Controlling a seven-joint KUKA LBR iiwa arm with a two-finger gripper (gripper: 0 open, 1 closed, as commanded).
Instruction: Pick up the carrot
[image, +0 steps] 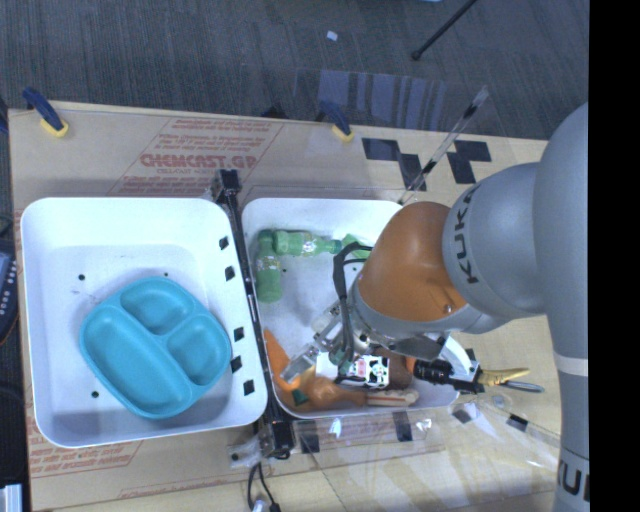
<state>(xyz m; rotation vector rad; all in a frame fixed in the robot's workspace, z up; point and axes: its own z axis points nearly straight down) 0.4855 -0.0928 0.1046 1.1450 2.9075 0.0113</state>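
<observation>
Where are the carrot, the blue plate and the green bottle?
carrot (277, 357): camera view, its orange middle.
blue divided plate (155, 345): camera view, centre ridge.
green bottle (293, 243): camera view, its body.

Bench (150, 150) bearing two white bins (50, 300)

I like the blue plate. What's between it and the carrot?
In the camera view, the two bins' walls with black clips stand between the blue plate and the carrot.
</observation>
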